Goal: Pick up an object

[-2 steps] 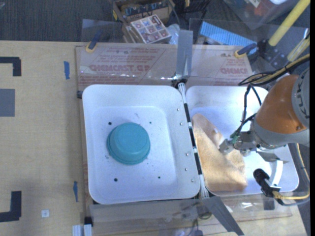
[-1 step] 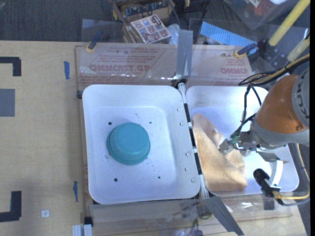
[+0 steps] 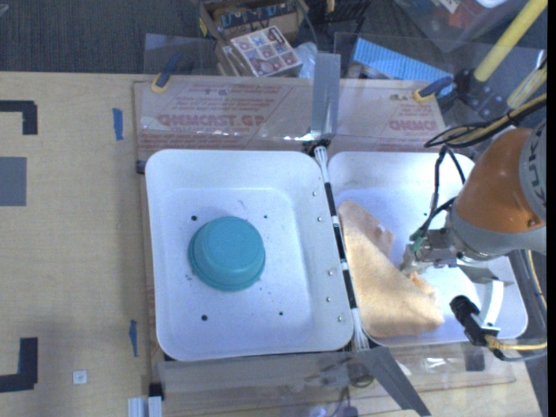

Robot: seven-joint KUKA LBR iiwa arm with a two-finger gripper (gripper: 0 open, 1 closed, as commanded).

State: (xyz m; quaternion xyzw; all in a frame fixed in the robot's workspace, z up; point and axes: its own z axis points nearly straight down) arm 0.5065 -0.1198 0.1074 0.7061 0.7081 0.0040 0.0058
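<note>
You have two white bins side by side: the left bin (image 3: 174, 320) and the right bin (image 3: 382, 181). In the right one lies one tan cloth (image 3: 382, 281), its long axis slanting from upper left to lower right. One teal bowl (image 3: 228, 252) sits upside down in the left bin. The gripper (image 3: 415, 261) is down at the cloth's right edge; you cannot tell how far it is open or whether it holds anything.

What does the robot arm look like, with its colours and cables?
The grey robot arm is rounded, with a broad orange band above the wrist. Thin black cables loop beside it. Its small metal tool is greyish with a green part.
</note>
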